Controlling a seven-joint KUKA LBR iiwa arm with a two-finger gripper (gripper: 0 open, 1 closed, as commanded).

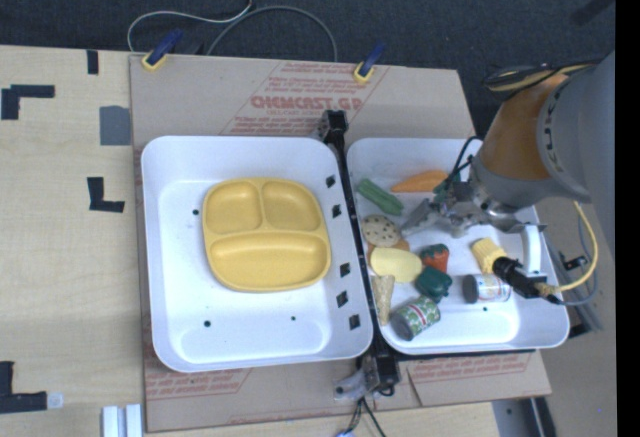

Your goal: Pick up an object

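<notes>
Toys heaped in the right bin, beside the yellow divided plate in the left bin. End effector low above the heap, near the orange carrot; opening impossible to tell. Reaching step; next, settling on one piece and closing. Cardboard beneath, wooden tabletop beyond.

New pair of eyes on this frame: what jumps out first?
The yellow tray with three compartments, sitting alone in the left bin, grabs the eye first. Next is the arm, reaching from the right over the right bin, with its gripper low among the toys. That clutter includes an orange carrot, a green pod, a cookie and a small can.
</notes>
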